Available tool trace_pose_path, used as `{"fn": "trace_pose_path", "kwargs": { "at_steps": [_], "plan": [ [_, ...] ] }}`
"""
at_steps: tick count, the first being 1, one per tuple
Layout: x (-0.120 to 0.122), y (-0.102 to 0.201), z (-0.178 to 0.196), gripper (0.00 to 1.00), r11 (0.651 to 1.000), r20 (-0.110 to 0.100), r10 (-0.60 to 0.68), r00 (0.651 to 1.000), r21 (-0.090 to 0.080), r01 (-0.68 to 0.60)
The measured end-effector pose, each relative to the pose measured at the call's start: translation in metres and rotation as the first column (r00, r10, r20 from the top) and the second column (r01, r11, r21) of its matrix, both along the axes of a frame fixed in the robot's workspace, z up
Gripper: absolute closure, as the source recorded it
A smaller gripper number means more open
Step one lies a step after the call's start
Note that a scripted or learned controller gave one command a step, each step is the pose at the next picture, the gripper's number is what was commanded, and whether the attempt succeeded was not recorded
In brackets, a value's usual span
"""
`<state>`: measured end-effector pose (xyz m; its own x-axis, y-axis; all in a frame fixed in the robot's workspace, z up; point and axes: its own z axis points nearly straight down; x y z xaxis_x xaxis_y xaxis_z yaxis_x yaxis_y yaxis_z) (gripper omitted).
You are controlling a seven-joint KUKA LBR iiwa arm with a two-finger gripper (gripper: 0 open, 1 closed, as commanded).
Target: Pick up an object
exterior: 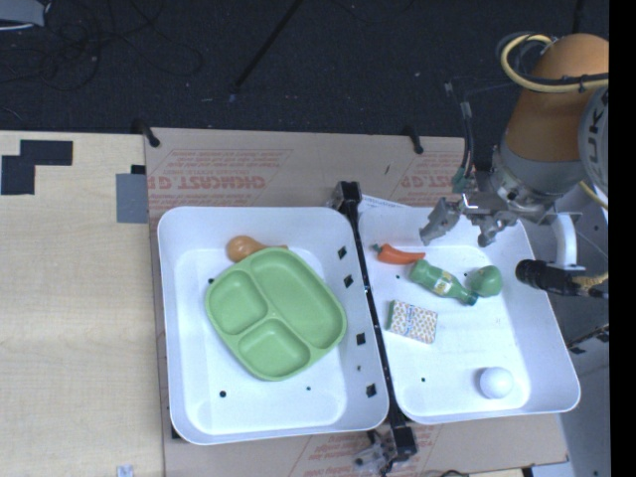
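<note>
My gripper [464, 227] hangs open over the far edge of the right bin [537, 366], with nothing between its fingers. Just below it in that bin lie an orange carrot-shaped piece [399, 254], a green bottle [440, 280] and a small green rounded object [486, 280]. A patterned square packet [412, 321] lies nearer the middle divider. A white ball [495, 382] rests near the bin's front right corner.
The left bin [189, 386] holds a green divided plate [274, 312] and an orange ball-like object [241, 247] at the plate's far edge. Both bins sit on brown cardboard [248, 172] on a pale wooden bench.
</note>
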<state>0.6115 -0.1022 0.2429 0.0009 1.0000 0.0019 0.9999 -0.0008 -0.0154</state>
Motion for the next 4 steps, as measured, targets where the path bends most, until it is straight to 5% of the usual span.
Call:
{"fn": "trace_pose_path", "kwargs": {
  "at_steps": [1, 4],
  "plan": [
    [0.002, 0.000, 0.008, 0.00, 1.000, 0.012, 0.002, 1.000, -0.001, -0.002],
    [-0.003, -0.002, -0.135, 0.00, 1.000, 0.022, -0.001, 1.000, -0.010, 0.001]
  ]
}}
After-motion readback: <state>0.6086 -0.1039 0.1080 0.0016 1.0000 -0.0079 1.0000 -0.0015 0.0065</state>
